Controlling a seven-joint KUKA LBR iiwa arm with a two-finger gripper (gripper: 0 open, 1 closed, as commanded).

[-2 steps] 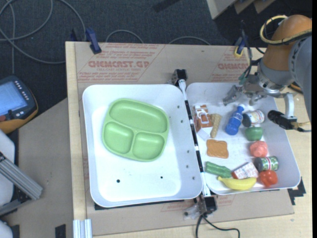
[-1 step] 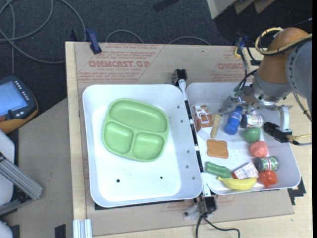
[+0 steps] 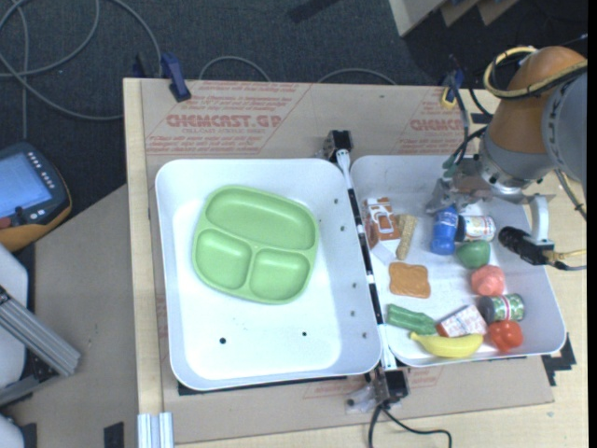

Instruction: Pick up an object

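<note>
The end effector [image 3: 454,197] hung over the right bin [image 3: 550,292] near its far edge, just beside a blue can [image 3: 445,231]. Whether it was open or closed could not be told. A green divided plate [image 3: 254,244] lay in the left bin [image 3: 187,343].

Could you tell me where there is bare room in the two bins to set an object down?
The left bin has bare floor in front of the green divided plate, towards its near rim, and a strip along its right wall. The right bin is crowded; its far-left corner, beyond the orange packet, is bare. The hand hangs over the blue can.
</note>
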